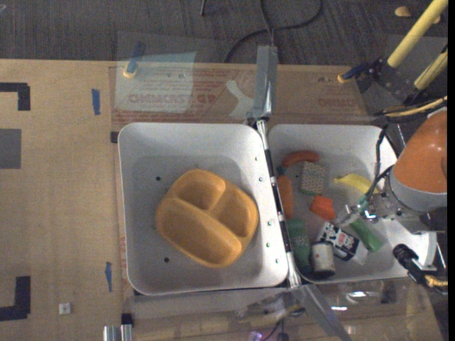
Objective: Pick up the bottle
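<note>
1. The bottle [367,234] is green and lies on its side in the right bin [323,135], toward that bin's lower right part. Its long axis runs on a diagonal, from upper left to lower right in the camera view; which end is the cap I cannot tell.
2. The gripper [361,212] sits just above the bottle's upper-left end, at the tip of the grey arm with its orange band [424,163] entering from the right. Whether the jaws are spread or closed, and whether they grip anything, I cannot tell: the metal parts there are small and blurred.
3. Just left of the bottle lies a small dark printed packet [340,239], and below that a can [323,258] near the bin's bottom edge.
4. Further left in the same bin are an orange-red block [323,206], a carrot-like orange piece [285,192] along the left wall, and a dark green item [295,231] below it.
5. Higher up are a speckled grey-green square [313,177], a reddish sausage-shaped piece [301,158] and a banana [353,182].
6. The left bin [142,148] holds a yellow-orange divided plate [207,217], turned at an angle.
7. Both bins rest on the brown surface [57,190].
</note>
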Motion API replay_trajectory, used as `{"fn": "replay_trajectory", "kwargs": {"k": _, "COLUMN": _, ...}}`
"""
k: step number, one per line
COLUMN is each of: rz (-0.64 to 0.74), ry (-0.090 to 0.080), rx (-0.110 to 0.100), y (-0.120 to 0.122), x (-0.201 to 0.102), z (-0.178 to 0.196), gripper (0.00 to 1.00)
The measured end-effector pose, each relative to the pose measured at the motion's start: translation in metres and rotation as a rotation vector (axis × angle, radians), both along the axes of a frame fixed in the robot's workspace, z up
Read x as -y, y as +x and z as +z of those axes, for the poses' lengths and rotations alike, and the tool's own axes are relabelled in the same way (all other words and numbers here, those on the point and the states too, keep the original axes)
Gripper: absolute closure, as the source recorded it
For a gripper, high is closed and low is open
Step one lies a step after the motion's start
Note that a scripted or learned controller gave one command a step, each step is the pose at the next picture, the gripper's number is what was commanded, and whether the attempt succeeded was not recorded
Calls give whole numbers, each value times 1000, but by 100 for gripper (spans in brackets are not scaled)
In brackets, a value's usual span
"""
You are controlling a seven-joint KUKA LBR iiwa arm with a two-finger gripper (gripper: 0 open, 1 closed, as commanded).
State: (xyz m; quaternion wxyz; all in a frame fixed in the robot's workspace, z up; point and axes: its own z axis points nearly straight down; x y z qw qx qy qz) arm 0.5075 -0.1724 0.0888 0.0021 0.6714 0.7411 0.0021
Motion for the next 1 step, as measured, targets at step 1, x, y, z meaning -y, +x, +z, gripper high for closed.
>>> {"fn": "replay_trajectory", "kwargs": {"k": 1, "rz": -3, "ry": -1, "rx": 6, "y": 1, "x": 2, "z": 11, "gripper": 100}}
